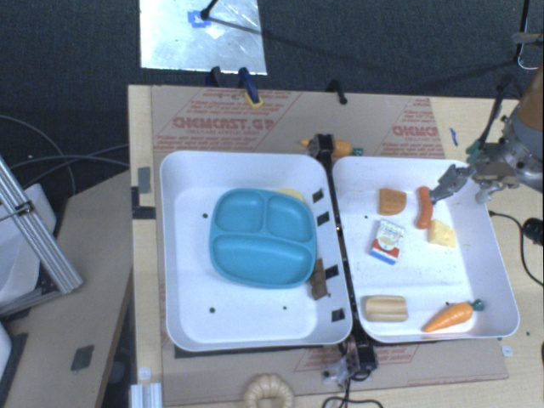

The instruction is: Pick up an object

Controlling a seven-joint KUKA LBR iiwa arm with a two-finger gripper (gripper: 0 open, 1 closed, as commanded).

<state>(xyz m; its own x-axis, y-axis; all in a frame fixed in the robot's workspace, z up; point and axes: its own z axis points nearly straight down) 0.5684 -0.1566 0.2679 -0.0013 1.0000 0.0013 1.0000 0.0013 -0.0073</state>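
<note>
The right bin (501, 287) holds several toy foods: an orange-brown bread piece (392, 201), a red-orange sausage (422, 207), a pale yellow cheese wedge (441, 233), a small red, white and blue carton (388, 241), a tan bun (385, 308) and an orange carrot (450, 314). My gripper (464, 190) hangs over the bin's far right corner, just right of the sausage and above the cheese. It is open, and nothing sits between its spread fingers.
The left bin (183, 313) carries a blue divided plate (262, 236), with a yellow item (291, 194) peeking out behind it and a small brown piece (319, 280) at its right. Black clips line the wall between the bins. A cable runs off the bench at the right.
</note>
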